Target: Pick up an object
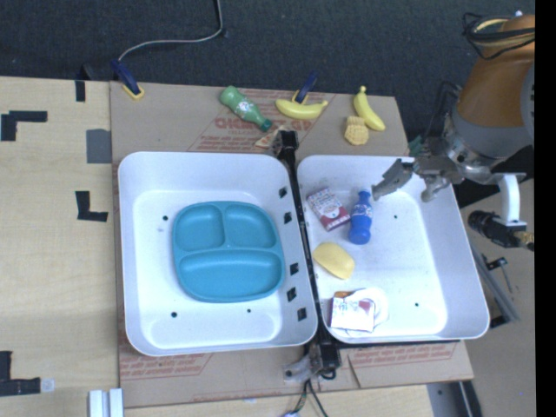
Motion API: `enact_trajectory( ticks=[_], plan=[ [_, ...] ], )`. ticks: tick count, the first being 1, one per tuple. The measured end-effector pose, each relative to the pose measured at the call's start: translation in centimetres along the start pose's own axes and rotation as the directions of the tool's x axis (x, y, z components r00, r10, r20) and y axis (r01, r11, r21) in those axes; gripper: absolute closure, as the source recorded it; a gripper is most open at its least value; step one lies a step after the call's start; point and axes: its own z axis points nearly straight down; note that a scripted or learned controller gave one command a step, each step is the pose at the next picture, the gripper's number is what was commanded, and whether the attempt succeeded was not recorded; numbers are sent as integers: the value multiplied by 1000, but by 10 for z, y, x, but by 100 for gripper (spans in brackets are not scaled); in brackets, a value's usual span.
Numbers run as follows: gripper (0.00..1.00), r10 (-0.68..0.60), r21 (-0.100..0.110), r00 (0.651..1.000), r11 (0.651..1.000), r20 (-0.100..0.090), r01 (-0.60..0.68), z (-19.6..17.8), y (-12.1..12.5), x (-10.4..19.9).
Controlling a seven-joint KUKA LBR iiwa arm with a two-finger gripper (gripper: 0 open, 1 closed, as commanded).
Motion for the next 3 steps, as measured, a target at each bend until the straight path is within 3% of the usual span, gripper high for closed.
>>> enact_trajectory(
  ticks=[1,2,3],
  plan=[
    [0,0,3,1000,1000,0,0,112,33,31],
    [0,-1,-7,1000,1000,-1,1,162,46,28],
    [100,0,-15,1000,1000,4,0,150,48,27]
  ],
)
